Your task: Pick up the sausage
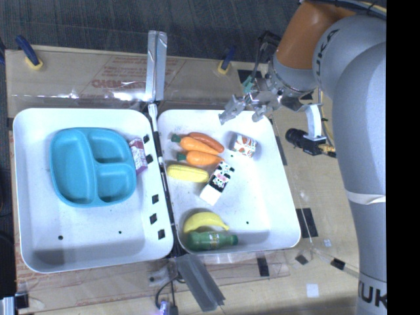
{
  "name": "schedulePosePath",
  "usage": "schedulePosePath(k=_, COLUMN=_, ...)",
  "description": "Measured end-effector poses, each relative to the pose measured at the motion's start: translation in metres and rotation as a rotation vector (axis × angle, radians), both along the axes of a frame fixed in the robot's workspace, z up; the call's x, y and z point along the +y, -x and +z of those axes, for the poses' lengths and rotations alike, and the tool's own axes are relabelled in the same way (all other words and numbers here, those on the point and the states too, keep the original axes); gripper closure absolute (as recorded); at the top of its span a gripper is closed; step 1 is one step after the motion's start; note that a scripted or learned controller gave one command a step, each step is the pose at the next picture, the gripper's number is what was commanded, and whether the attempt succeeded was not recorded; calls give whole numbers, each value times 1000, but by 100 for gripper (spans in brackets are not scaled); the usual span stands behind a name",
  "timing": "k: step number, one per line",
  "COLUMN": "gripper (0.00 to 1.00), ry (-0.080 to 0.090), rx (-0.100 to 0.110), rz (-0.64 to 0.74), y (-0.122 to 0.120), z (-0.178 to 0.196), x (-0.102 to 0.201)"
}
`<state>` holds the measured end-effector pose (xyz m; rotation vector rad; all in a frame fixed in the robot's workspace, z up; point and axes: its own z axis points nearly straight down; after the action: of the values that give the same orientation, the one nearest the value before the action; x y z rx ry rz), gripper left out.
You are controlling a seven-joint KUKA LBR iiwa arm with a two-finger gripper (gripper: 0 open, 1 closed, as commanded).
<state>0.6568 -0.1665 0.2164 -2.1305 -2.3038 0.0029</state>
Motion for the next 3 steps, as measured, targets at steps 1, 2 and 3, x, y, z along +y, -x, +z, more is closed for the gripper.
schedulePosePath(k=1, gripper=0, ry=0, rx=-1, rz=20, y=0, z=-125, x=53)
schedulePosePath(k=2, gripper=100, ry=-1, rx=-1, rz=25, y=-1, z=-114, x=54)
schedulePosePath(k=3, gripper=0, ry=0, rx=-1, rz=25, y=-1, z=-114, x=54)
